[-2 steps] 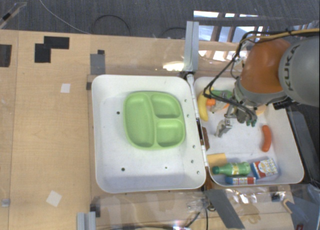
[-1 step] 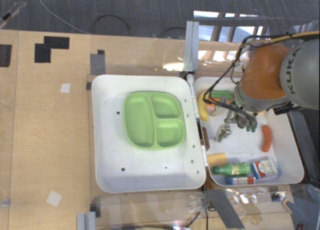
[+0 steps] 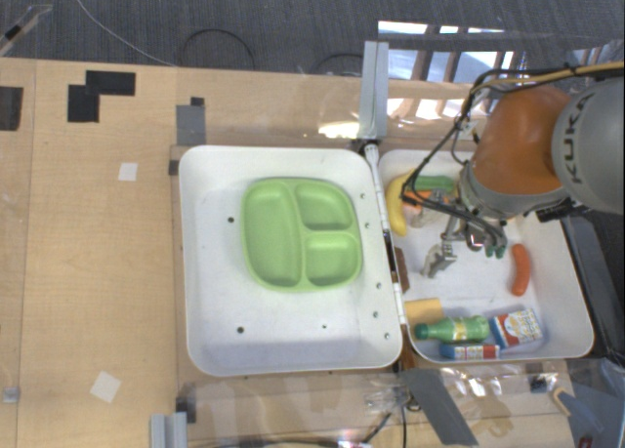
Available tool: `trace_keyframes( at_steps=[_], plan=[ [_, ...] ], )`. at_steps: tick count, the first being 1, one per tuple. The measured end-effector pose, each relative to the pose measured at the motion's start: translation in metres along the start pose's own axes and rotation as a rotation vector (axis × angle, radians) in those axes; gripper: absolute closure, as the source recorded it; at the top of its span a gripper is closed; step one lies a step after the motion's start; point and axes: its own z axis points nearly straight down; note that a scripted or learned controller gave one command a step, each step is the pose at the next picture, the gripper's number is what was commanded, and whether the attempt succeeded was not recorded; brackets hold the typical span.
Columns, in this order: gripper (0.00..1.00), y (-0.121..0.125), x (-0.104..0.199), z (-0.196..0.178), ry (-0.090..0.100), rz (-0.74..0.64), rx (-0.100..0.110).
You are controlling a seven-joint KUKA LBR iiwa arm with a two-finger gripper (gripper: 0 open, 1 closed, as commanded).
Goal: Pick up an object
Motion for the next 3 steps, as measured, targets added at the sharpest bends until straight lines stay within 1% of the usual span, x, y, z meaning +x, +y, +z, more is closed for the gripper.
trace_keyframes(
  at_steps=[1,2,3],
  plan=[
    [0.00,-0.003,-0.011,0.000,0.003,-0.015,0.001],
    [0.00,-0.034,-0.009,-0.015,0.005,-0.208,0.002],
    [0.00,-0.013,-0.067,0.001,0.062,-0.164,-0.002]
  ],
)
